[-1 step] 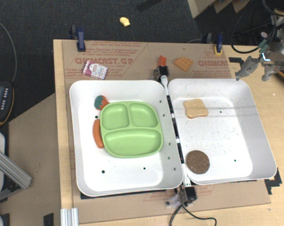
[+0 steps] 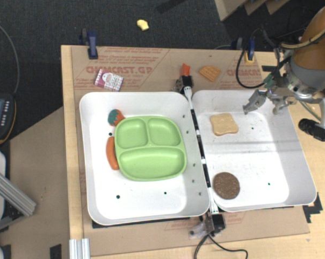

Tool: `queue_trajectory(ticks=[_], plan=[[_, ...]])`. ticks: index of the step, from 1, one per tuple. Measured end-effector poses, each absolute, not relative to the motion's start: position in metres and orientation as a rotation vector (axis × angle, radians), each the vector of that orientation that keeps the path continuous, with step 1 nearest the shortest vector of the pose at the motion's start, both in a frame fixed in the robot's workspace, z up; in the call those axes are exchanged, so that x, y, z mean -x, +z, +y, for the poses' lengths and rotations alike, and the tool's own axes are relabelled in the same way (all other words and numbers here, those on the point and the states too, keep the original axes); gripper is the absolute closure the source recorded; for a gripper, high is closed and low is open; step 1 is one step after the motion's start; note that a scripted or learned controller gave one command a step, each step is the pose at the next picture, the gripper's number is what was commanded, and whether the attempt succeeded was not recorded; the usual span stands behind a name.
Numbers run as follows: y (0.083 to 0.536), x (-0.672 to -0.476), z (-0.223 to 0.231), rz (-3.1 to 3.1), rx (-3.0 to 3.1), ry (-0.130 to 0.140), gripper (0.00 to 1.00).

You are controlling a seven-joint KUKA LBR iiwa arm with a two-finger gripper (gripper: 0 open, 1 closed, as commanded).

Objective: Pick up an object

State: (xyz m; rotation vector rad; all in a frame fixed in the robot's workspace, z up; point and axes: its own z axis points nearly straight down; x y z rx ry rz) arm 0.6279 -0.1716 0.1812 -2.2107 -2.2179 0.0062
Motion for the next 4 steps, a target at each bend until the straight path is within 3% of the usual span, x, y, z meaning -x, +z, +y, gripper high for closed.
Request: queue_trajectory(ticks=[1,2,3,4], plan=[[0.151,-0.663,-0.132,-2.228,2.216,-0.002,0.0],[0.088,-0.639,-0.11,-2.219,2.215,0.005,0.0],[0.103,-0.642,-0.111,-2.224,2.221,-0.002,1.0],[0.103,-0.642,-0.111,-2.224,2.221,-0.001,0.0]])
